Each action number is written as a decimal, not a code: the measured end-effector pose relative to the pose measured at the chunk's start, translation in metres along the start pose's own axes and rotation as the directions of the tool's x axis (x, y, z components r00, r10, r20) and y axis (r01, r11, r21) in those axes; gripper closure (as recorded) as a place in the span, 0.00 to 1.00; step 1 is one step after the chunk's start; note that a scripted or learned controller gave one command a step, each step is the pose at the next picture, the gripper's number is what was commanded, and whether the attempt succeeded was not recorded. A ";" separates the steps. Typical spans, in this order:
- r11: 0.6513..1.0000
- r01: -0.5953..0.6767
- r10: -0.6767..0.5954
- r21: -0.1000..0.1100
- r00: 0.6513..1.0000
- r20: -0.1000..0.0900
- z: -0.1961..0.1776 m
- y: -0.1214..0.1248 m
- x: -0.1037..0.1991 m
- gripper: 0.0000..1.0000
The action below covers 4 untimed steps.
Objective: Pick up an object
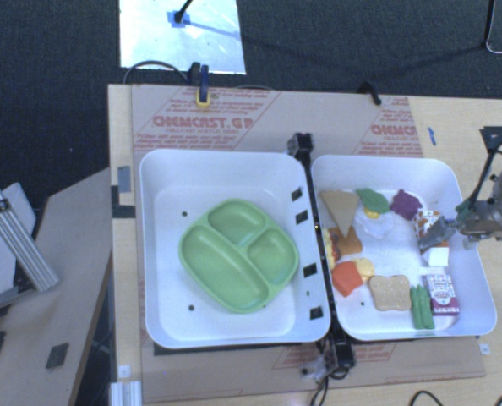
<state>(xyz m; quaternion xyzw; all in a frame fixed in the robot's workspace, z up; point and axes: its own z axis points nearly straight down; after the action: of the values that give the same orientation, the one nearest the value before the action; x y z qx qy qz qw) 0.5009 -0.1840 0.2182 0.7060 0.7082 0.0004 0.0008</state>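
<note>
The right bin (471, 315) holds several toy foods. Among them are a tan wedge (340, 208), a green leafy piece (372, 199), a purple piece (406, 202), an orange-red block (346, 277) and a bread slice (390, 292). A green pod (421, 306) and a red and white carton (441, 294) lie near the front. My gripper (435, 235) hangs low over the bin's right side. It sits between a small red and white packet (426, 221) and a white block (438, 256). Nothing is visibly held.
The left bin (162, 311) holds a green divided plate (238, 255). A black divider with clips (312, 244) runs between the bins. The arm (492, 218) comes in over the right bin's right wall. A shiny plate (182, 24) lies behind the bench.
</note>
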 end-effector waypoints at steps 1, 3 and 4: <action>1.000 -0.003 0.003 0.005 1.000 -0.002 0.056 -0.005 -0.008 0.00; 1.000 -0.001 0.001 -0.005 1.000 0.001 0.133 -0.002 -0.008 0.00; 1.000 -0.002 0.002 -0.003 1.000 0.001 0.123 -0.003 -0.008 1.00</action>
<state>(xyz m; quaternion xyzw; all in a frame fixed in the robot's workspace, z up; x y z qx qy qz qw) 0.4979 -0.1916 0.0957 0.7067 0.7075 0.0012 0.0021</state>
